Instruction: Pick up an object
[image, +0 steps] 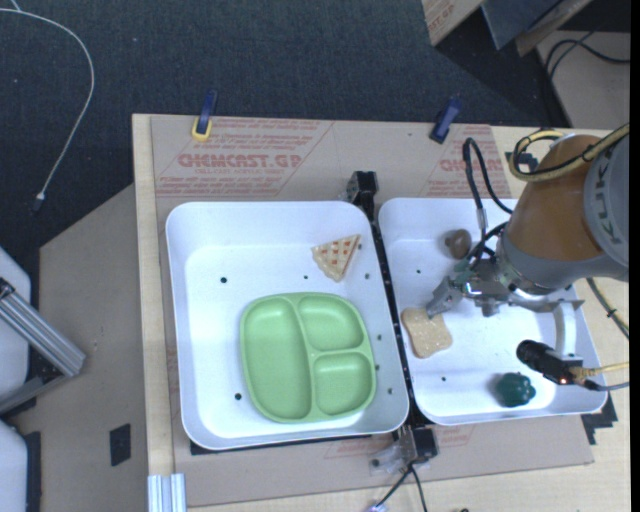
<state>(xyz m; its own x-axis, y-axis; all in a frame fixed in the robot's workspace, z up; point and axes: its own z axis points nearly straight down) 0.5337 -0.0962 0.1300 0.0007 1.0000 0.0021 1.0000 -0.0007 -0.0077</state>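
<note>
While the gripper (447, 294) hangs low in the right bin (480, 385), whether it grips anything is impossible to tell; the toast (428, 334) lies just below-left of it, long axis running toward the bin's front.

The brown board (300, 150) under the 2 white bins carries red print — "CHEMCAST GP" reads in large letters along its far edge, up and to the left of the gripper (452, 293), beyond the left bin (200, 300); smaller red lines above and below that word are too fine to read; a second patch of the same red print sits on the board beyond the right bin (420, 215), past the jaws, partly covered by cables — not legible.
</note>
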